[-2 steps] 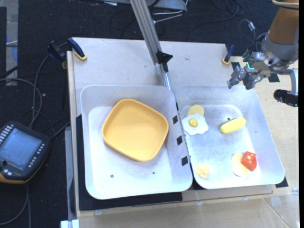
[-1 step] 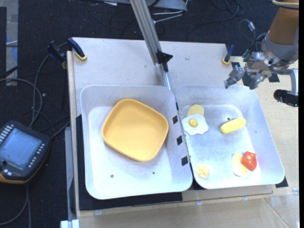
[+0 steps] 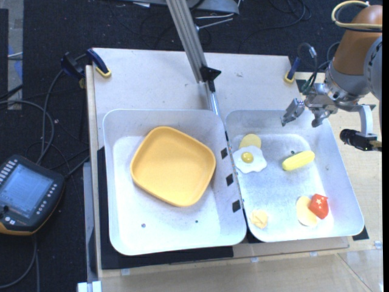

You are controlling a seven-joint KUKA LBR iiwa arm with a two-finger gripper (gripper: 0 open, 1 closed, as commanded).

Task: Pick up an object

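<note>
My gripper [image 3: 304, 116] hangs open above the far edge of the right bin [image 3: 340, 163], with nothing between its two fingers. Below it in that bin lie a yellow banana-like piece [image 3: 298, 160], a fried egg toy [image 3: 249, 159], a round yellow slice [image 3: 250, 141], a small pale yellow piece [image 3: 260, 219] and a red piece on a pale yellow disc [image 3: 317, 205]. A yellow square plate [image 3: 173, 165] fills the middle of the left bin [image 3: 121, 224].
A metal pole [image 3: 189, 32] slants from the top down to the divide between the bins. Clamps sit at the bench's far corners [image 3: 97, 62]. A teach pendant [image 3: 24, 193] lies left of the bench, on the floor with cables.
</note>
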